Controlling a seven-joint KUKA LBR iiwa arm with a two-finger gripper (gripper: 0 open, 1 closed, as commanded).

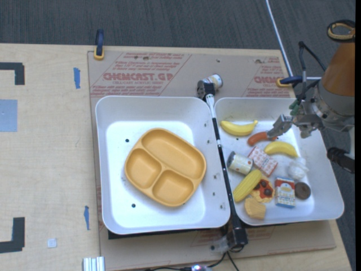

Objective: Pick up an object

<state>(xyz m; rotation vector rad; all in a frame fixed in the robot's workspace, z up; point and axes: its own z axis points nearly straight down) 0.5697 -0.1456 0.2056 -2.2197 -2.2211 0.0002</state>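
Gripper (280, 127) hovers over right bin (334, 199), far corner; we cannot tell its state, and see nothing held. Red sausage (258, 138) just below-left, yellow bananas (238, 127) and (281, 148) flanking it. We judge this the approach: toys cluster here as pick candidates. Left bin (107, 162) carries orange divided tray (164, 167), likely drop spot.

lab | taped bench (45, 151) | clamped board (141, 75) (printed) | two bins (104, 151)
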